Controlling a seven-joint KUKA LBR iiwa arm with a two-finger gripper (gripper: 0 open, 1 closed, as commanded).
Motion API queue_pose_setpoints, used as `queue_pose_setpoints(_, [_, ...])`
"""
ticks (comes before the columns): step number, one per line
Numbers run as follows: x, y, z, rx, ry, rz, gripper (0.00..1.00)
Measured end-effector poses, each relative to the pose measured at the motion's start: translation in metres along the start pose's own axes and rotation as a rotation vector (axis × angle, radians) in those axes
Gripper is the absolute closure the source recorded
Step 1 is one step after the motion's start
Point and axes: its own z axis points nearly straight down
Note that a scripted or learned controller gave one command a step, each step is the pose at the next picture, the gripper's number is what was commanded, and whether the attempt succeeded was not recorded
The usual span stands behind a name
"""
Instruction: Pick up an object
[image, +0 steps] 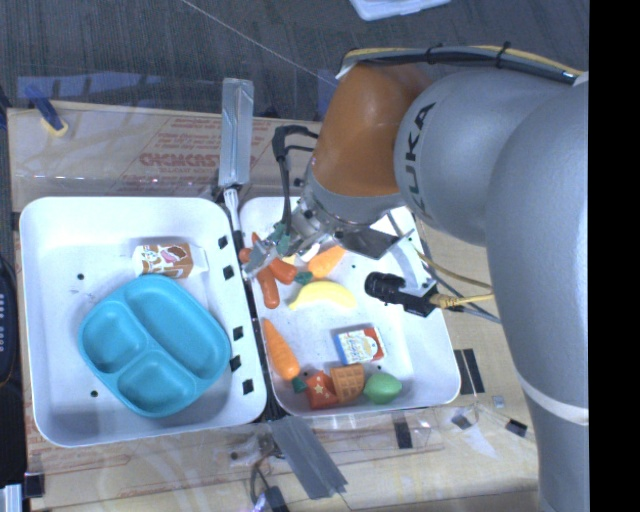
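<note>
My gripper (281, 246) is low in the right bin (440, 350), at its far left corner, under the orange band of the arm. It sits right over a cluster of small orange toy pieces (283, 270), and I cannot tell whether it touches them. An orange sausage shape (270, 291) and an orange carrot piece (326, 261) lie just beside it. A yellow banana (323, 295) lies a little nearer the bin's middle.
The right bin also holds a long carrot (280, 349), a blue and white carton (358, 345), a red toy (320, 390), an orange block (348, 380) and a green piece (382, 387). The left bin (60, 225) holds a blue divided plate (152, 343) and a brown carton (165, 260).
</note>
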Motion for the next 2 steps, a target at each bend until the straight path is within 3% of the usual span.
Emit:
queue_pose_setpoints(1, [-0.020,0.044,-0.030,-0.002,-0.004,-0.410,1.00])
queue_pose_setpoints(2, [-0.019,0.046,-0.040,-0.003,-0.005,-0.415,1.00])
